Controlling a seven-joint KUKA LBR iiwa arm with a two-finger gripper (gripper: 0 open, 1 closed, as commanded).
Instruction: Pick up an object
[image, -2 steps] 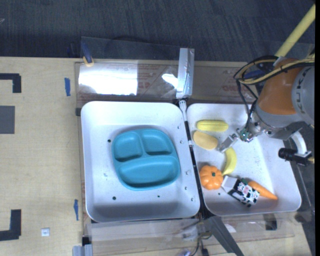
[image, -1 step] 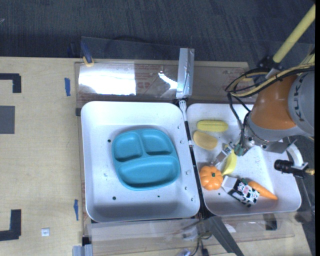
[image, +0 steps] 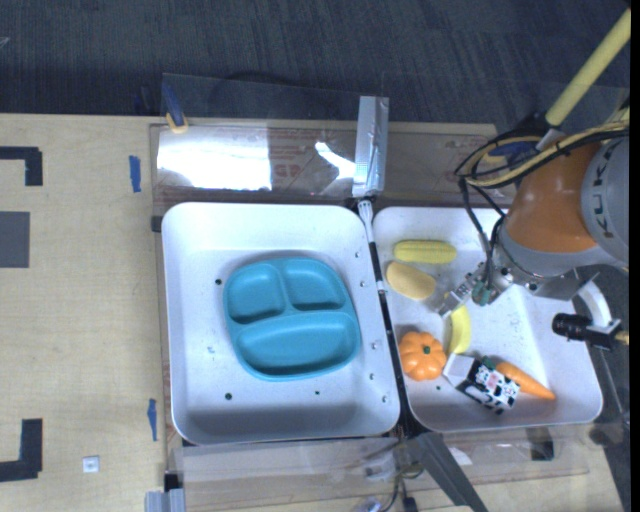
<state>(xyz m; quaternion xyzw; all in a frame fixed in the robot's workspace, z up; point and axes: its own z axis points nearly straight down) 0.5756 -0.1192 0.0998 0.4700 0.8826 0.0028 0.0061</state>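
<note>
On the pale wooden bench (image: 70, 330) we see two shallow white bins. In the right white bin (image: 575, 400), our metal two-finger gripper (image: 468, 293) hangs low; whether it is clenched we cannot tell. Just below lies a small yellow banana (image: 459, 330), beside a pale potato-shaped piece (image: 410, 281). Farther left, the left white bin (image: 190, 330) holds a blue divided plastic plate (image: 291, 316).

A pale wood surface (image: 80, 330) spreads out well left of the tool (image: 478, 290), marked with black squares and corner marks (image: 22, 165) and bits of blue tape (image: 135, 172). Beyond the tool, along the top, lies dark grey carpet (image: 300, 40). Glare falls on a clear sheet (image: 250, 155) up-left of the tool.
</note>
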